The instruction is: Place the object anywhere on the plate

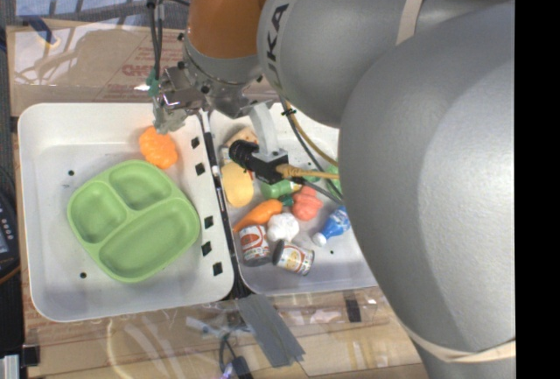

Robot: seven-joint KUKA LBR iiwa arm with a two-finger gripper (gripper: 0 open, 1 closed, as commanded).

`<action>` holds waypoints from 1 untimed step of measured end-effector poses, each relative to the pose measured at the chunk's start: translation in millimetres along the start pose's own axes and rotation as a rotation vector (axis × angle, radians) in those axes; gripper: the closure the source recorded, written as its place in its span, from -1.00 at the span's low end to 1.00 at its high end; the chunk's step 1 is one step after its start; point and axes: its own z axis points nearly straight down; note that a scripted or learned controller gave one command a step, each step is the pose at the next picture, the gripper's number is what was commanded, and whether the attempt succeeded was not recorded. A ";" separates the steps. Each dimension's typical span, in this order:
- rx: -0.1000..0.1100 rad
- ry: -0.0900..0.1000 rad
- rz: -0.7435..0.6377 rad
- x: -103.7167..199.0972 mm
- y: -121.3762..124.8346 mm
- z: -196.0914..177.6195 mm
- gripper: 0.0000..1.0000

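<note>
A green plate (133, 220) with three compartments lies in the left bin (52, 150). An orange, roundish object (158, 147) rests just past the plate's back right corner, touching or nearly touching its rim. My gripper (166, 117) hangs directly above the orange object, at its top edge. The grey wrist and orange band rise above the gripper and hide its upper part. Whether the object is between the gripper's tips cannot be made out.
The right bin (350, 277) holds several items: a yellow fruit (237, 183), a carrot (259, 214), two small cans (254, 244), a pink piece (306, 202) and a blue-white bottle (332, 227). The bins' divider (214, 211) runs beside the plate. The arm covers the right side.
</note>
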 end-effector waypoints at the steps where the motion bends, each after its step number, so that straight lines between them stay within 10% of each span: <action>1: 0.001 0.000 0.001 -0.5 -0.2 0.5 -1.00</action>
